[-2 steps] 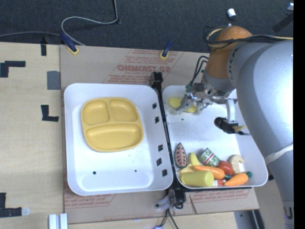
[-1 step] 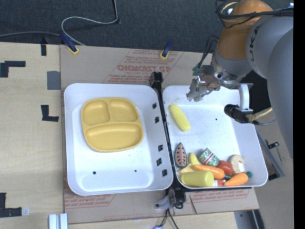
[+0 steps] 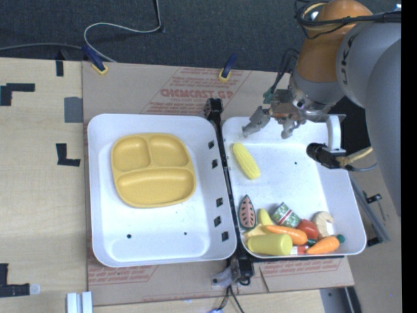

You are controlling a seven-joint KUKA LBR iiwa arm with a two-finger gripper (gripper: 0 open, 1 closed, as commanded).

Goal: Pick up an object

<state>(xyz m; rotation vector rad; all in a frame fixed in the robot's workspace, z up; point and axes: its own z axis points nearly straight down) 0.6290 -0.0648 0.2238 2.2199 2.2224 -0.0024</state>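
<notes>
My gripper (image 3: 270,126) hangs over the far edge of the right bin (image 3: 296,175), its two grey fingers spread apart with nothing between them. A yellow corn cob (image 3: 246,160) lies on the bin floor just below and left of the fingers. In the bin's near corner lies a pile of toy food: a yellow cylinder (image 3: 270,244), two carrots (image 3: 287,232), a red piece (image 3: 309,229), a green and white can (image 3: 284,213), a brown slice with seeds (image 3: 246,212) and a pale item (image 3: 323,222).
The left bin (image 3: 156,240) holds a yellow divided plate (image 3: 154,169). A black divider clamp (image 3: 214,107) sits between the bins at the far edge. The arm's orange band (image 3: 326,38) and grey body fill the upper right. Cables run across the dark floor behind.
</notes>
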